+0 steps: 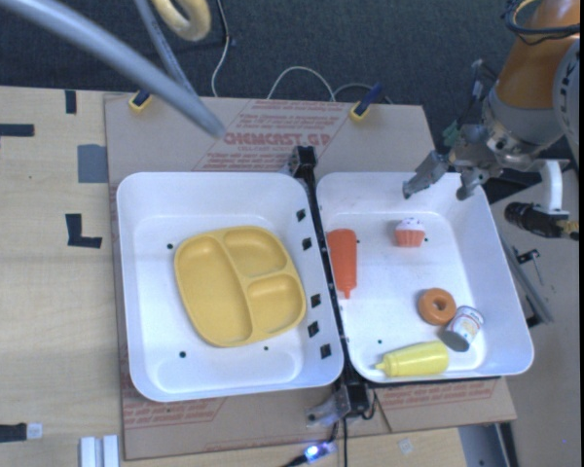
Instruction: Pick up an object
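Yellow plastic 3-compartment tray (239, 286) is lying glossy in the left white bin (136, 261). In the right white bin (501, 261): smooth orange carrot-shaped toy (343, 260) at 9 o'clock, small pink-white cupcake (410, 232) at 12, orange donut ring (436, 306), silver-capped jar (462, 327) & yellow mustard bottle (414, 360) at 5. Gripper (438, 186) is hovering at 1 o'clock, fingers spread wide, carrying nothing. Risk: rounded, slick shapes are prob. slipping out, or fingers clipping the bin rim.

You have: bins (136, 261) 2 | tray (239, 285) 1 | carrot (343, 259) 1 | cupcake (410, 232) 1 | donut (436, 305) 1 | can (463, 326) 1 | yellow bottle (414, 360) 1
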### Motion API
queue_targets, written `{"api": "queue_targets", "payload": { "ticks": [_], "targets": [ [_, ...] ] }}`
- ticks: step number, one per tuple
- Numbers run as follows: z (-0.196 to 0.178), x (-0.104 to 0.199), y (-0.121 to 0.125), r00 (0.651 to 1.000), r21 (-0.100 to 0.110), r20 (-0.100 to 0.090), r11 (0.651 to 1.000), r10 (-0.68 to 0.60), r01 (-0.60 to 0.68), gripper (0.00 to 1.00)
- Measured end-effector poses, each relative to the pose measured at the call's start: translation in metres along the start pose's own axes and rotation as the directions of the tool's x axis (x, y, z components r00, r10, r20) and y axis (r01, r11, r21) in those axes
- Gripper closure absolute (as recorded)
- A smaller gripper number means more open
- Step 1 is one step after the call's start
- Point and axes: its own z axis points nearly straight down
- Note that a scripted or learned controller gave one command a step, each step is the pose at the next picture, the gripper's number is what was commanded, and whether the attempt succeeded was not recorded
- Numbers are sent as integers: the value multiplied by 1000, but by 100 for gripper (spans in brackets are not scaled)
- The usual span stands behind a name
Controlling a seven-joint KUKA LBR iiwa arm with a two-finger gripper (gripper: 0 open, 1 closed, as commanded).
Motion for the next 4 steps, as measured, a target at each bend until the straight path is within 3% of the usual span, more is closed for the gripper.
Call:
{"api": "queue_targets", "payload": {
  "ticks": [1,2,4],
  "targets": [
    [-9,1,2,1000,-13,2,1000,-4,4,0],
    [38,-4,9,1000,-10,3,1000,-3,3,0],
    [147,-13,-6,1000,-9,3,1000,-3,3,0]
  ]
}}
